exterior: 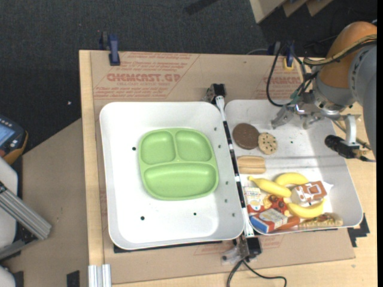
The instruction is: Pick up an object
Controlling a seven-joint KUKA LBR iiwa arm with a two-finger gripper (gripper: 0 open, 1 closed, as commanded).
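Note:
My gripper (pixel 297 118) hangs over the far end of the right bin (pixel 335 160), its two fingers spread apart with nothing between them. To its lower left, on the bin floor, lie a dark brown round cookie (pixel 244 135) and a chocolate-chip cookie (pixel 267 143). A tan bread roll (pixel 250 162) lies in front of them. At the near end sit yellow bananas (pixel 273 187), a red-and-white carton (pixel 310 191) and a colourful packet (pixel 267 215), piled close together.
The left bin (pixel 119 160) holds a green divided plate (pixel 178 163). A black part (pixel 340 144) juts over the right bin's right rim. Cables (pixel 276 79) hang behind the gripper. Clamps (pixel 111 48) hold the cardboard-covered bench at the back.

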